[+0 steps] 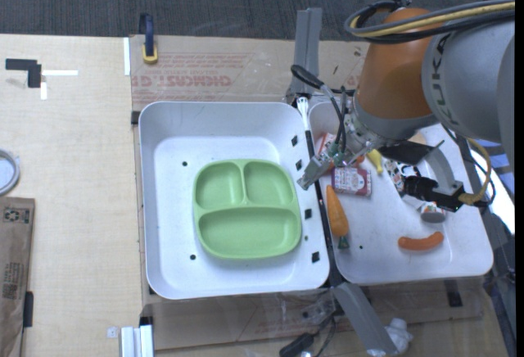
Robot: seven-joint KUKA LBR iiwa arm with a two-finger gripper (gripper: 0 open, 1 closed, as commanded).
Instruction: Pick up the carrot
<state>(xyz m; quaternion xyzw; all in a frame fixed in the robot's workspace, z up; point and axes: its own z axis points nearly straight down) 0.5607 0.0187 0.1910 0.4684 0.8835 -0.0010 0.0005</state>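
I see the carrot (336, 212) lying in the right bin (458, 261), close against its left wall, long axis running roughly front to back. The gripper (327, 157) hangs above the same bin's left rear part, just behind the carrot and not touching it; I cannot tell how its tool end is set, as the wrist hides it. A small red-and-white packet (350, 181) sits just right of the carrot's upper end. An orange sausage-shaped piece (421, 242) lies further right, well apart. In the left bin (164, 208) rests a green divided plate (246, 210).
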